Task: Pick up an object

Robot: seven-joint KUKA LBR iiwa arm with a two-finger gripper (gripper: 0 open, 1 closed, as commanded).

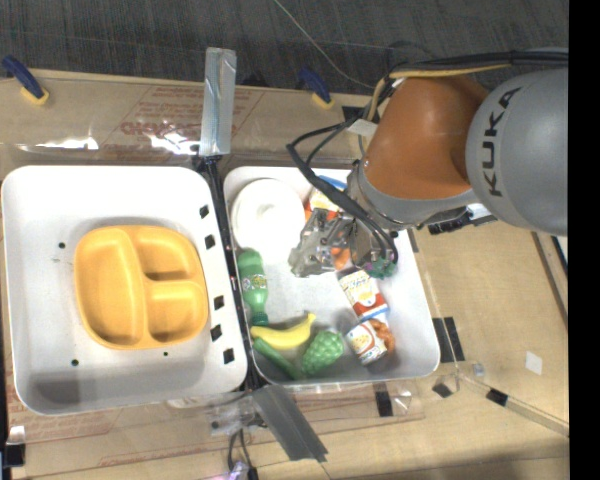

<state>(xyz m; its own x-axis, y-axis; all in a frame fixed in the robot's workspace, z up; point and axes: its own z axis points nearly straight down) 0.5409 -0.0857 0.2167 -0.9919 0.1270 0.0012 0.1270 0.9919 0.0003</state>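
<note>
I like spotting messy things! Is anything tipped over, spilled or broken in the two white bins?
Nothing looks spilled or broken. The right white bin is jumbled: a green plastic bottle, a yellow toy banana and a small printed can lie on their sides, crowded together. The yellow divided plate sits flat in the left white bin.

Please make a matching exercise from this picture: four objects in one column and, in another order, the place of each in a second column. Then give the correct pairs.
Things:
1. yellow divided tray
2. banana
3. white plate
4. green bottle

Places:
A. far end of the right bin
B. near end of the right bin, beside a bumpy green fruit
C. middle of the left bin
D. along the right bin's left wall, next to the divider

Pairs: 1-C, 2-B, 3-A, 4-D
</note>
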